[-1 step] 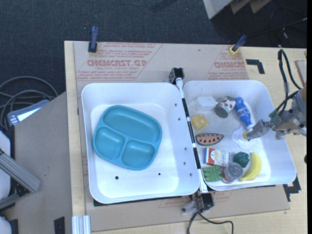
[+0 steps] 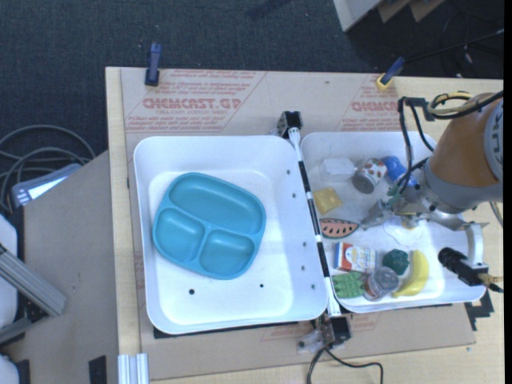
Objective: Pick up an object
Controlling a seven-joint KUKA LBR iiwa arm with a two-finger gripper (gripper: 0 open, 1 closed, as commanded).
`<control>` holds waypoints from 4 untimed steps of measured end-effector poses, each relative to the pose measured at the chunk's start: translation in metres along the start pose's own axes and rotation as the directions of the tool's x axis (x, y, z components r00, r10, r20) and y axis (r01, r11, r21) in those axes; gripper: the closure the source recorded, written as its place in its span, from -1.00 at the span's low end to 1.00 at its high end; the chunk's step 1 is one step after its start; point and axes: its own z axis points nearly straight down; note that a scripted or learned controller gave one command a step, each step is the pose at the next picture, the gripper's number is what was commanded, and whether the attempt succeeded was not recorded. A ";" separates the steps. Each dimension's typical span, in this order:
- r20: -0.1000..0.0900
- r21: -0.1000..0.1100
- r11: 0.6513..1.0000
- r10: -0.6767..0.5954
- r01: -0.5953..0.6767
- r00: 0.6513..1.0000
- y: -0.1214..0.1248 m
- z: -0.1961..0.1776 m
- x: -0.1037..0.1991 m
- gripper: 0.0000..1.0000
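The right bin [image 2: 458,293] holds several small objects. A watermelon slice [image 2: 338,229] lies near its left wall, with a yellow block [image 2: 326,200] just above it. A small grey can [image 2: 366,179] and a blue piece [image 2: 394,167] sit toward the back. A banana [image 2: 416,274], a dark green piece [image 2: 395,260], a grey round lid [image 2: 385,280] and a red and white packet [image 2: 353,256] crowd the front. My gripper [image 2: 382,213] hangs low over the bin's middle, right of the watermelon slice and below the can. Nothing shows in its grasp.
The left bin [image 2: 160,294] carries a blue divided plate [image 2: 209,224]. A clear wrapper [image 2: 338,167] rests at the back left of the right bin, and a green packet [image 2: 346,286] lies at its front left. The arm's orange band [image 2: 468,146] overhangs the right bin's right side.
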 end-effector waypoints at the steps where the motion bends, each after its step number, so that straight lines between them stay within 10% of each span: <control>1: -0.009 0.022 1.000 0.004 -0.004 1.000 0.077 0.010 -0.005 -1.00; 2: 0.003 0.045 0.999 -0.002 0.001 1.000 0.114 0.014 0.026 -1.00; 3: 0.003 0.043 0.999 -0.001 0.001 1.000 0.114 0.003 0.027 1.00; 4: 0.000 0.000 1.000 0.000 0.000 1.000 0.032 -0.092 0.092 1.00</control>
